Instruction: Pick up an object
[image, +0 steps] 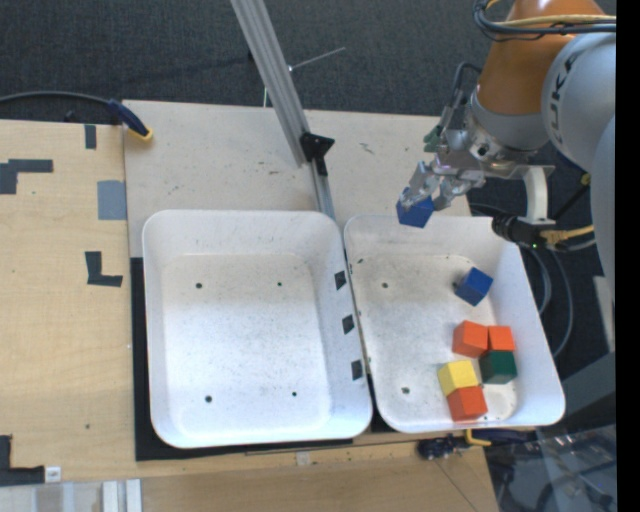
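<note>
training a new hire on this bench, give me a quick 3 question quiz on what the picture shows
1. True or false: the claw holds a blue block between its fingers.
2. Which bin holds the loose blocks: A) left bin, B) right bin?
3. What colour is the block lying apart from the cluster in that bin?

Key: 1 true. 2 B. 3 blue: the lone blue block lies apart from the orange block, green block and yellow block.

My bench (60, 330) is pale wood with grey tape patches (112, 199) toward its left edge — dark carpet (150, 45) lies beyond the far edge, and a slanted aluminium rail (275, 75) crosses it.
</note>
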